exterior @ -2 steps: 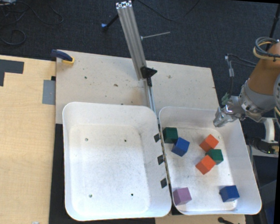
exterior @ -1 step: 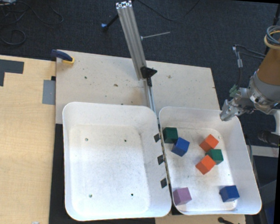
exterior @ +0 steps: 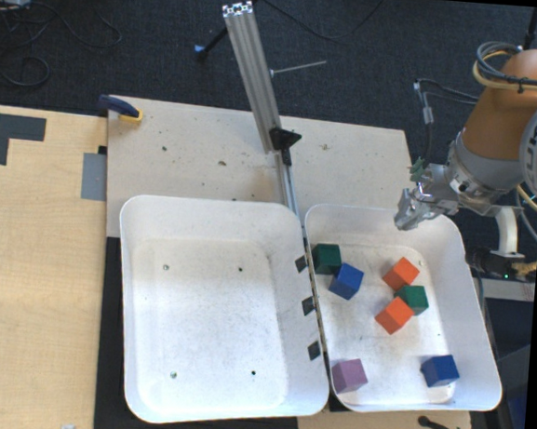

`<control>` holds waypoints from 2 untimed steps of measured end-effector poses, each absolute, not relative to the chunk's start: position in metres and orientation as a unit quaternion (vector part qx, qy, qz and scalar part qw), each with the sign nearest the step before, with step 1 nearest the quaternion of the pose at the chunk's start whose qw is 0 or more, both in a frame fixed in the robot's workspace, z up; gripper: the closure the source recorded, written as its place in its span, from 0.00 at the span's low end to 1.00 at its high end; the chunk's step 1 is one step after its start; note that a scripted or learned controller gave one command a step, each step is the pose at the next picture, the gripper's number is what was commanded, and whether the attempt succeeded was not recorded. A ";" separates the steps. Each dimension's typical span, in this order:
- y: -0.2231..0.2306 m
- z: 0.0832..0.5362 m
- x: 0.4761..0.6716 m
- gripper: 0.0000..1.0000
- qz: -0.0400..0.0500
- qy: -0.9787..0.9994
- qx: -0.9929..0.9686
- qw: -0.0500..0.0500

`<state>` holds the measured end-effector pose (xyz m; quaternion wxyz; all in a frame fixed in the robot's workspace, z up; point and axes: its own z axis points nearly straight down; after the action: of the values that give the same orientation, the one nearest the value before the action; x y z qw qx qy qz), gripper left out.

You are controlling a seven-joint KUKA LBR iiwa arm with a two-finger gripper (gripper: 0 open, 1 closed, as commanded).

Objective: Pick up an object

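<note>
The right bin holds several small blocks: a dark green one and a blue one near its left wall, two orange ones with a green one between them, a purple one at the front left and a blue one at the front right. My gripper hangs over the bin's far edge, well above and behind the blocks. Nothing shows between its fingers.
The left bin lies beside the right one, with black clips along the shared wall. A slanted aluminium bar rises behind the bins. A blue and yellow tool lies at the board's far left corner.
</note>
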<state>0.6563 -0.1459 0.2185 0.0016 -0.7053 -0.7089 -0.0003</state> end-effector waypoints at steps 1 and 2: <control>-0.091 0.230 0.651 1.00 0.000 -0.709 -0.706 0.002; -0.041 0.220 0.647 1.00 0.001 -0.709 -0.706 0.003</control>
<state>0.6470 -0.0411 0.2198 0.0026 -0.7056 -0.7086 0.0010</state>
